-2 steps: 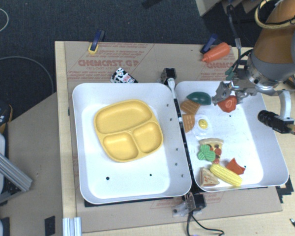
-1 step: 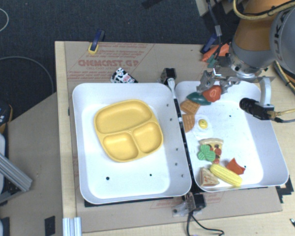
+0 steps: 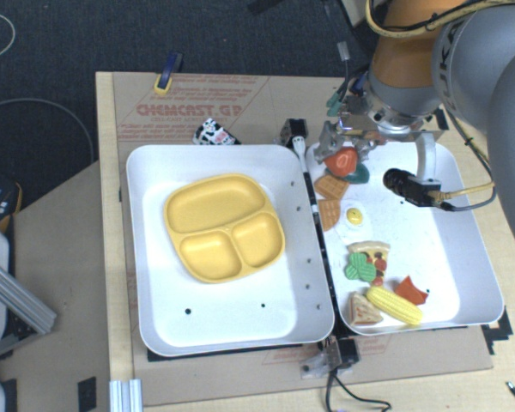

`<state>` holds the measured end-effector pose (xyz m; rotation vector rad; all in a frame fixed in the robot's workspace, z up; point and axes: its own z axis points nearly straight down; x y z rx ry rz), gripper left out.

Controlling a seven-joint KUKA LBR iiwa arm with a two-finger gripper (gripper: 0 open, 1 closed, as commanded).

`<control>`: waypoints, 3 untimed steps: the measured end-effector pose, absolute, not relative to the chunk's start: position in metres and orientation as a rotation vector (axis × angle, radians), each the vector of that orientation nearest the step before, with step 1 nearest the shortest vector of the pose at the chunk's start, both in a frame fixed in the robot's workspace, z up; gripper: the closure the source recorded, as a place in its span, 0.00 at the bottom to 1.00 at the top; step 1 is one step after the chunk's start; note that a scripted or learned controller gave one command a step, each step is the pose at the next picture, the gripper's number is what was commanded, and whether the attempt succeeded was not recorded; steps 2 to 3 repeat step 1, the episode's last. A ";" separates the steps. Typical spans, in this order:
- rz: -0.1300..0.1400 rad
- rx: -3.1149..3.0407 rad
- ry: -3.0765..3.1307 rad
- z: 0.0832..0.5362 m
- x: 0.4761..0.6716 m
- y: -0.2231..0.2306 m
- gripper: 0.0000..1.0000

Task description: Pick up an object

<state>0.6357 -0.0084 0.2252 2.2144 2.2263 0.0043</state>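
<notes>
My gripper (image 3: 347,147) hangs over the far left corner of the right bin (image 3: 463,230). A red toy vegetable with a green end (image 3: 343,161) lies right under it, touching or nearly touching it. Whether the toy is gripped or just resting on the bin floor I cannot tell. Just in front of it lie two brown bread pieces (image 3: 330,187) along the bin's left wall.
The right bin also holds a fried egg (image 3: 354,216), a pizza slice (image 3: 369,251), a green toy (image 3: 358,270), a red piece (image 3: 415,290), a corn cob (image 3: 393,305) and a sandwich wedge (image 3: 363,309). A yellow divided plate (image 3: 225,227) lies in the left bin (image 3: 154,299).
</notes>
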 end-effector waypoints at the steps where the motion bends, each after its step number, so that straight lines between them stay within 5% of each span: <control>1: 0.005 2.216 2.223 0.229 0.656 0.007 1.00; 3: 0.005 2.216 2.223 0.229 0.656 0.007 1.00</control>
